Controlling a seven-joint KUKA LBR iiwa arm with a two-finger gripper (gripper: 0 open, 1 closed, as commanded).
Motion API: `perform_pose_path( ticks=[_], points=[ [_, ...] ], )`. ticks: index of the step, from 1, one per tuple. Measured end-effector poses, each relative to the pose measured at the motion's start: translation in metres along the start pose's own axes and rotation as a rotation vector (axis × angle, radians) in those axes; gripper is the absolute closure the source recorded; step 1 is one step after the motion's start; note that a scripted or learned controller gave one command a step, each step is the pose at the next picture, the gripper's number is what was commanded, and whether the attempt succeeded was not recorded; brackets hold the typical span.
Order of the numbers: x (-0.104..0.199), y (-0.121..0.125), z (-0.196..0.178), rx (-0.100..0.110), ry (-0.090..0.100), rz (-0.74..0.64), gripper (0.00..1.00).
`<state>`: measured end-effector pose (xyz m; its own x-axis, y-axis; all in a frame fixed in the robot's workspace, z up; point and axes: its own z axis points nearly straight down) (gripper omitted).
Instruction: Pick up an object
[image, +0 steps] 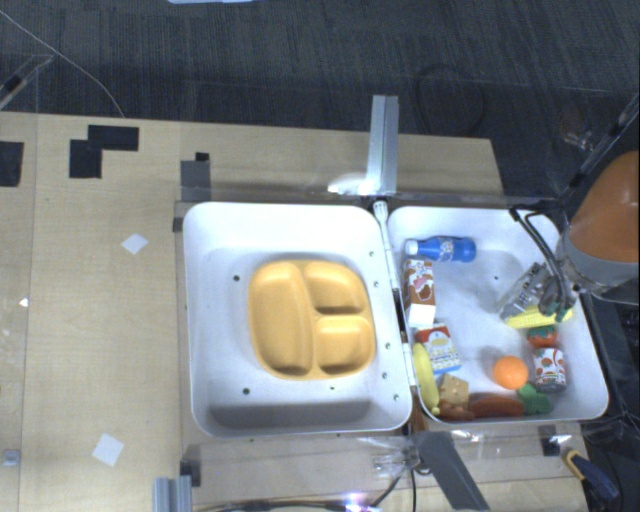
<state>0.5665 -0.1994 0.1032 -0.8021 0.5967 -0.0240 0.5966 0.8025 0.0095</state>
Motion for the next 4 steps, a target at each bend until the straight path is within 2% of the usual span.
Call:
perform_pose_path(
  ticks=[1,2,3,4],
  points=[
    [0.000,0.000,0.001,0.000,0.001,0.000,0.00],
    [0.030,-0.028,0.013,0.003,0.010,0.215,0.00],
    [0.029,-0.024,0.001,-0.002,0.007,0.207,1.00],
    [-0.014,0.003,-0.059,0.008,0.012,0.351,1.00]
  ],
)
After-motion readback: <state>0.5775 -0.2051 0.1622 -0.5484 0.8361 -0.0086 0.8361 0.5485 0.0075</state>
